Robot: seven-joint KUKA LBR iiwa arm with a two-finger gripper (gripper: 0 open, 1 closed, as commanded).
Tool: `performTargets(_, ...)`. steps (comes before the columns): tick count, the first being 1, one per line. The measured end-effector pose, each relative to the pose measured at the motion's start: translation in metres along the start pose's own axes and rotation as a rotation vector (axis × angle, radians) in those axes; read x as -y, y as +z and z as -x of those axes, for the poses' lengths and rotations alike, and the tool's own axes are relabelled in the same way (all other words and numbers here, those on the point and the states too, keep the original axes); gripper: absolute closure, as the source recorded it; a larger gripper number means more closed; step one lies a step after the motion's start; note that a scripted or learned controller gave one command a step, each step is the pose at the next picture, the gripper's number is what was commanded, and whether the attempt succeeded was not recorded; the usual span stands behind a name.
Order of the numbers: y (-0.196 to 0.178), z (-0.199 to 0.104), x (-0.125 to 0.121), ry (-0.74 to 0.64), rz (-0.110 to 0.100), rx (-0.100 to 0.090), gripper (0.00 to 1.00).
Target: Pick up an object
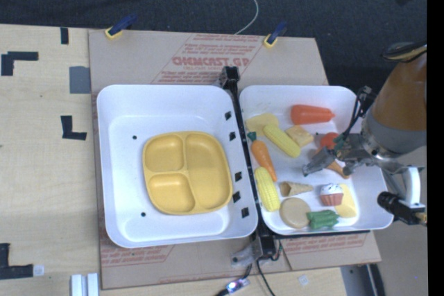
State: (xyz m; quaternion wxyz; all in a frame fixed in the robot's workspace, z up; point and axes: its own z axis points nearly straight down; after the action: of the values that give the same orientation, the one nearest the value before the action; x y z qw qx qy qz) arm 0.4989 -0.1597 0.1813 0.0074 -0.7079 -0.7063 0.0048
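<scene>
- Likely target: small orange piece [338, 166] in the right bin [277, 95], mid-bin toward the right wall, lying directly under the pincer [326, 161]. Which toy is actually being aimed at is a judgement call; several sit within reach.
- Pincer: low in the right bin, dark fingers pointing left, spread looks narrow. Nothing visibly clamped between them, so not counting it as a hold. Partly blurred, so the exact gap is unclear.
- Risk 1: clutter. Cupcake [331, 194] just below the pincer, cone [296, 187] to its lower left, yellow block [300, 135] above-left. A closing stroke could nudge a neighbour instead of seating on one item, or pinch two and drop both on lift.
- Risk 2: toys look like smooth hard plastic, rounded. Off-centre contact would likely squirt the piece sideways.
- Risk 3: red pepper [311, 114] and yellow corn [281, 141] lie near the approach line; wrist or finger housing could sweep them.
- Risk 4: right wall is close to the arm [399, 107]; a shifted retry may clip the rim.
- Farther out: carrot [263, 159], second corn [267, 189], round cookie [295, 212], green piece [321, 220] along the left and bottom edges, out of the way.
- Left bin [111, 149] holds a yellow divided plate [186, 172]; not involved.
- Both bins sit on cardboard on the counter [41, 149].
</scene>
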Motion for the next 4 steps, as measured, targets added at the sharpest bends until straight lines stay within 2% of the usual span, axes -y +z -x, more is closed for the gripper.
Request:
performTargets(1, -0.005, 0.0, -0.002, -0.003, 0.009, 0.002, 0.0)
performTargets(2, 0.048, -0.01, 0.0, -0.004, 0.004, 0.0, 0.0)
performTargets(3, 0.099, -0.011, -0.002, -0.002, 0.013, 0.001, 0.0)
performTargets(4, 0.09, -0.011, -0.004, -0.005, 0.015, 0.0, 1.0)
